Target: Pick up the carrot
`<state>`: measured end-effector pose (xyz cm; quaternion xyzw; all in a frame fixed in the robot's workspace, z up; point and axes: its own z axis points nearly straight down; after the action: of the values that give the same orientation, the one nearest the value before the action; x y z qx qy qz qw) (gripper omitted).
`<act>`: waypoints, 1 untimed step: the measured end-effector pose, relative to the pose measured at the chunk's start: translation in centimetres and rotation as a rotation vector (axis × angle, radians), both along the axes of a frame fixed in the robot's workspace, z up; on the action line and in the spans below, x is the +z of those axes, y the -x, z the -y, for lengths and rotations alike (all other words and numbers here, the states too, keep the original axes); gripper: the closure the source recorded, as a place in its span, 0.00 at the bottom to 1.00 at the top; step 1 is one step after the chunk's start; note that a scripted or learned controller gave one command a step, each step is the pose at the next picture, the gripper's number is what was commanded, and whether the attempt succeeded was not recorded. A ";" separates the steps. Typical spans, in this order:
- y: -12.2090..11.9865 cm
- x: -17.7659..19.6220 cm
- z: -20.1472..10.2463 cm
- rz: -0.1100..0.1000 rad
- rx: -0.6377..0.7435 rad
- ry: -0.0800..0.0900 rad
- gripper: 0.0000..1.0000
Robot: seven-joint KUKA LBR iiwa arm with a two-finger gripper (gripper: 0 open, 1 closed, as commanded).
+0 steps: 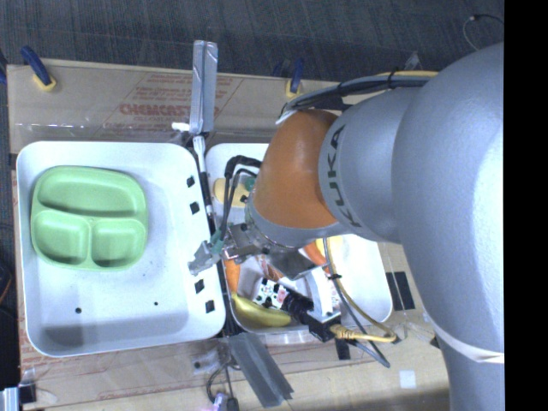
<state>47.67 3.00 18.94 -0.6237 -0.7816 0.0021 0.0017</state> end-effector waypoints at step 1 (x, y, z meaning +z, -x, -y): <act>-0.1 0.8 0.1 -0.003 0.002 0.000 1.00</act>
<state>47.79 2.93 19.73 -0.6228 -0.7823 0.0033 0.0028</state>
